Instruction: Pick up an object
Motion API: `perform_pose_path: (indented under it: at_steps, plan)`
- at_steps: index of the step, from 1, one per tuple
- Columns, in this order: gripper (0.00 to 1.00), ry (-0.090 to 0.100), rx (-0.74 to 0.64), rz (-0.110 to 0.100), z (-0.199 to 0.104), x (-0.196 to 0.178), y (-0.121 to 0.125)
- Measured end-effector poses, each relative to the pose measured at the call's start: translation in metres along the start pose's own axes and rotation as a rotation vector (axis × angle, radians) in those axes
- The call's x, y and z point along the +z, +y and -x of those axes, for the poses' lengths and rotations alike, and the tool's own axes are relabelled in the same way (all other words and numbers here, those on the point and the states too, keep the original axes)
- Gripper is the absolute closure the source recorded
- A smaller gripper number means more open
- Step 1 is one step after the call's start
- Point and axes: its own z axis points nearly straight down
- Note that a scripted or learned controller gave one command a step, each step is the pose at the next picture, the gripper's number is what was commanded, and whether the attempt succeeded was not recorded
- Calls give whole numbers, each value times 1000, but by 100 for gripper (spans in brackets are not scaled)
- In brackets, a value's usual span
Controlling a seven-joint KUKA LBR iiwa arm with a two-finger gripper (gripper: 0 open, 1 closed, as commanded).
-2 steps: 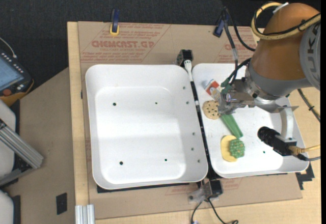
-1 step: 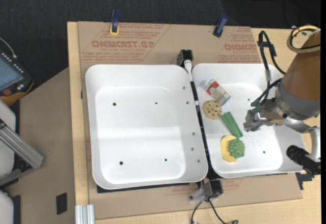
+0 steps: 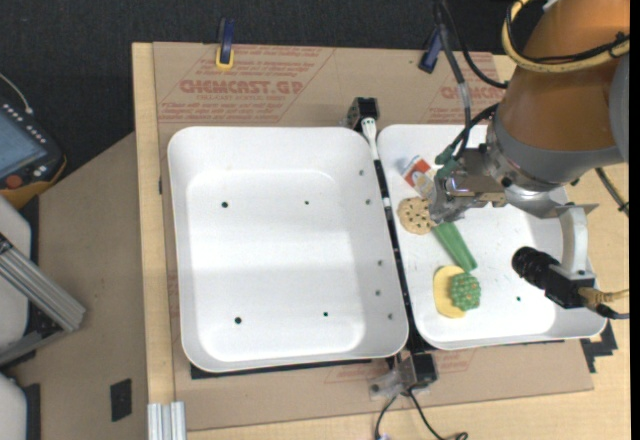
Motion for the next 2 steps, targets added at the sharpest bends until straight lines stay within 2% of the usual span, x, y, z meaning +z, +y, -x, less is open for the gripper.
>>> perform_pose_path:
  at_steps: [1, 2]
  plan:
    - [100, -4, 20, -17, 76, 75, -17]
    - [100, -1, 2, -3, -1, 45, 27]
